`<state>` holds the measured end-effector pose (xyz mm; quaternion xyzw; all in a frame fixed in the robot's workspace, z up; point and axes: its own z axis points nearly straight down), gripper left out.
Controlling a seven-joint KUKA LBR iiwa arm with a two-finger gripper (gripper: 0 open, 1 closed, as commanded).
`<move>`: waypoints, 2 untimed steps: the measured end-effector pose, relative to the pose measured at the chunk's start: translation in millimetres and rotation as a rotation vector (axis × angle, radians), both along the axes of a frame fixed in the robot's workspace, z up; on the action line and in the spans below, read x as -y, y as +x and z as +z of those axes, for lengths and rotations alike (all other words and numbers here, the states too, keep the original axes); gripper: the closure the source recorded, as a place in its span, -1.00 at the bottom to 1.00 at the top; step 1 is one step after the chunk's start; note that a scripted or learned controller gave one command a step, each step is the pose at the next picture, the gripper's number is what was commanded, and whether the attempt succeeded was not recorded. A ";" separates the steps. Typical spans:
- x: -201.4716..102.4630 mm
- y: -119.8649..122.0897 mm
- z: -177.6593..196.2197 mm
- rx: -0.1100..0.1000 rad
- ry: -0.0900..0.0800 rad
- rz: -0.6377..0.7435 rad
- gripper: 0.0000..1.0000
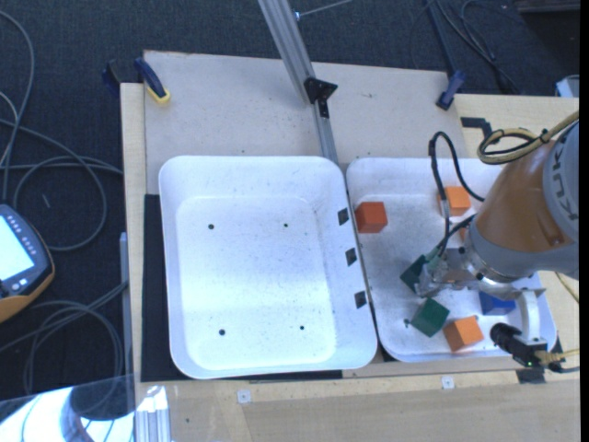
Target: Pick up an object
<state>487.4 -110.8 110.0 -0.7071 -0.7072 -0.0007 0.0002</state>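
Right bin: gripper low near centre, fingers' state unclear, nothing visibly held. Green block just below gripper, orange block beside it near front rim. Orange cube apart near left wall. Small orange block by arm. Left bin speckled white plastic, rounded corners. Bench pale board; dark carpet, cables around.

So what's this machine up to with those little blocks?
A robot arm reaches in from the right over the right-hand white bin, which holds small blocks. Its gripper is down low among them, next to a dark green block and just above another green block. Three orange blocks lie nearby: one near the bin's left side, one toward the back, one at the front. A blue piece peeks out beneath the arm. Whether it has gripped anything can't be made out.
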 end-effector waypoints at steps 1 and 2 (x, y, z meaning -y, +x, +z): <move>-42.1 -4.8 93.4 0.008 0.000 0.005 1.00; -75.8 -4.9 177.3 0.010 0.000 0.006 1.00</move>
